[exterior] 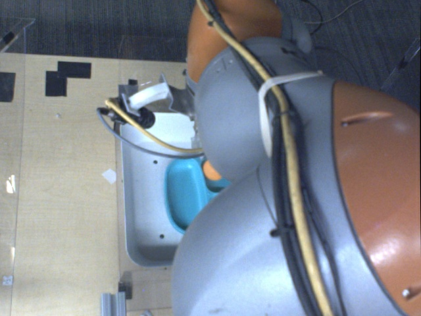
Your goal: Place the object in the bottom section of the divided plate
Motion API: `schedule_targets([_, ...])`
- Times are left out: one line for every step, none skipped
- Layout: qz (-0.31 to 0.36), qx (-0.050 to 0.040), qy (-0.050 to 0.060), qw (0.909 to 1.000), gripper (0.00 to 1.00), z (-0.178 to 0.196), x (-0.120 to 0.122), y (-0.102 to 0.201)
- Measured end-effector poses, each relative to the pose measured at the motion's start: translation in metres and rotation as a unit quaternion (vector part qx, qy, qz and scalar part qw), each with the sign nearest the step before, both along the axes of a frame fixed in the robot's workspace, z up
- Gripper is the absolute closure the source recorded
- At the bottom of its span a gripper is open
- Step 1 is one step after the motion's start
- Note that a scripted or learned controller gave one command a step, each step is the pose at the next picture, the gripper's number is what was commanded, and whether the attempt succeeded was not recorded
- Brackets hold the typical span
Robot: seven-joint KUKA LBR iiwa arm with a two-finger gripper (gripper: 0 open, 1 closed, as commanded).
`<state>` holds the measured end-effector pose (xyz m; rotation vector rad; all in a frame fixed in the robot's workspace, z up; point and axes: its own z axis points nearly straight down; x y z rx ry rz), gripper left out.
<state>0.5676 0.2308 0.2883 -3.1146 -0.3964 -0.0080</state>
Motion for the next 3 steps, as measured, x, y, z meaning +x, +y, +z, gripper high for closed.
schedule_targets([0.057,-0.0017,0.001,0.9984,1.0,-0.026,-0.069,0.004])
schedule_targets([0.057,-0.0017,0.001,0.9984,0.0,-0.025,-0.069,0.004])
schedule_targets([0.059,-0.0019,0.0,0.9982,1.0,-0.015,-0.068,0.005])
